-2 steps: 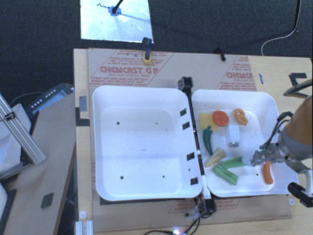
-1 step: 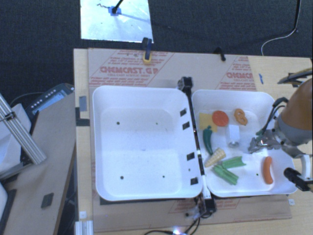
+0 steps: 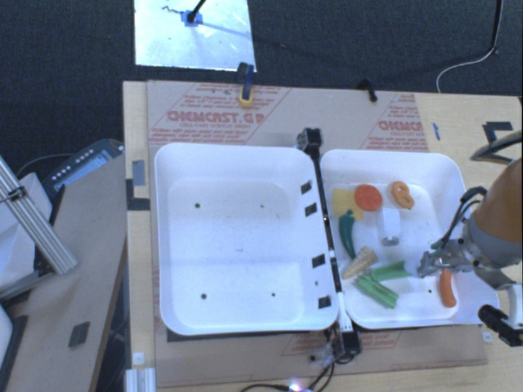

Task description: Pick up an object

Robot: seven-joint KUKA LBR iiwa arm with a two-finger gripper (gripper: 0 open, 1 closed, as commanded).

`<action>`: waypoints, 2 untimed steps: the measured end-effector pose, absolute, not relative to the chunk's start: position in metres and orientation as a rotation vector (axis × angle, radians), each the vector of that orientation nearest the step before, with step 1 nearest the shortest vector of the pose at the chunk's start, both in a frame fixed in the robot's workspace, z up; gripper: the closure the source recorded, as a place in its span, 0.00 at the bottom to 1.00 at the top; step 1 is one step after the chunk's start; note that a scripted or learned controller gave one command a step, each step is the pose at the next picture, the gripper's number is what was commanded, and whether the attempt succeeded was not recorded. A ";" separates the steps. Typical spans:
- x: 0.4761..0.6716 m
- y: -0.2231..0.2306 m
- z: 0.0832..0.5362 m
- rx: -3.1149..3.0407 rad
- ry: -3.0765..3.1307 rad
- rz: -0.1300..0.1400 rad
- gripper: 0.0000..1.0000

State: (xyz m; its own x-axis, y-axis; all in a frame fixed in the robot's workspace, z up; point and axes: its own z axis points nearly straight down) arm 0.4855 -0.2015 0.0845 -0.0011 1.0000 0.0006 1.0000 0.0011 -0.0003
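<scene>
Two white bins sit side by side on my surface, a tan board printed with red lettering, with dark carpet around it and a shiny metal plate beyond the far edge. The left bin comes first; the right bin holds a yellow block, red disc, green pepper, orange ring, white piece, green beans and an orange carrot. The gripper hovers just beside the carrot; I cannot tell how it is set.
</scene>
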 end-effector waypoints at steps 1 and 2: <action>0.490 -0.206 0.085 -2.221 -2.226 -0.002 1.00; 0.541 -0.206 0.085 -2.218 -2.233 -0.005 1.00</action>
State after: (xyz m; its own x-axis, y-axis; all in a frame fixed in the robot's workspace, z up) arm 0.5407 -0.2057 0.0852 -0.0069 1.0000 -0.0020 1.0000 0.0069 0.0064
